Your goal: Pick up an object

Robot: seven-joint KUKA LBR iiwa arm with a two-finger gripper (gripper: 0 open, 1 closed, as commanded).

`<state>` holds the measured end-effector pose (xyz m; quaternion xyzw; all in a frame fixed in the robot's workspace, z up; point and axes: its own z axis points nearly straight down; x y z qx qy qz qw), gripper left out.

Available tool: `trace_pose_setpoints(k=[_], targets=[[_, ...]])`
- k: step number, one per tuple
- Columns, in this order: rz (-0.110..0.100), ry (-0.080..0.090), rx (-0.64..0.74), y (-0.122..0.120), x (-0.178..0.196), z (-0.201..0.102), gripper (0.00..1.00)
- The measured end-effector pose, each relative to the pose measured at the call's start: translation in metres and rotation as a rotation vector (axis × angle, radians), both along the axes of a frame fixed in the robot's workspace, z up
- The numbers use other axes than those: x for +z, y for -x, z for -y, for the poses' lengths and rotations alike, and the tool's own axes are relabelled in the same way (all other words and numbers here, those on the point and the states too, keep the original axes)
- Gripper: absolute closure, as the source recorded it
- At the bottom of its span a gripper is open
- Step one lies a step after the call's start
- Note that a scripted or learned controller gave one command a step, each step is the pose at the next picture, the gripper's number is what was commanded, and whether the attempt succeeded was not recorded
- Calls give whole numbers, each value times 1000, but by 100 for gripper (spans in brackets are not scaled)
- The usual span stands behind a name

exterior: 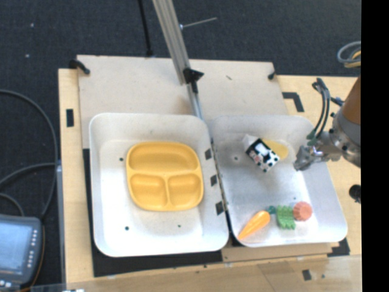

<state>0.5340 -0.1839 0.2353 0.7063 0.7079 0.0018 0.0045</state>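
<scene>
Carrot (254,224), green block (285,217) and orange-pink ball (302,211) line the right bin's (322,224) near rim, loose and free to take. Over that bin's right side hangs the tool (302,161); whether anything is in its grasp I cannot tell. Just left of it, the black-and-white spotted toy (262,153) lies on something yellow, probably the nearest target. Well apart, the left bin (109,230) cradles a yellow divided plate (164,175), and the counter (152,84) carries both bins.

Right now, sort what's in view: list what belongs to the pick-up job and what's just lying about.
For the job: gripper over the right bin; cow-patterned toy, carrot, green piece and pinkish piece, all lying in that bin.

Lying about: yellow tray in the left bin; metal post; screen.
</scene>
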Motion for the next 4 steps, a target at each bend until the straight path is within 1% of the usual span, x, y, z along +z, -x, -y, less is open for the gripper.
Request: trace_pose_setpoints(k=[1, 2, 3, 4], targets=[[0, -1, 1, -2, 55, 1, 100], [-6, -3, 5, -3, 58, -47, 100], [-7, -4, 5, -8, 48, -102, 100], [-8, -4, 3, 5, 33, -148, 100]])
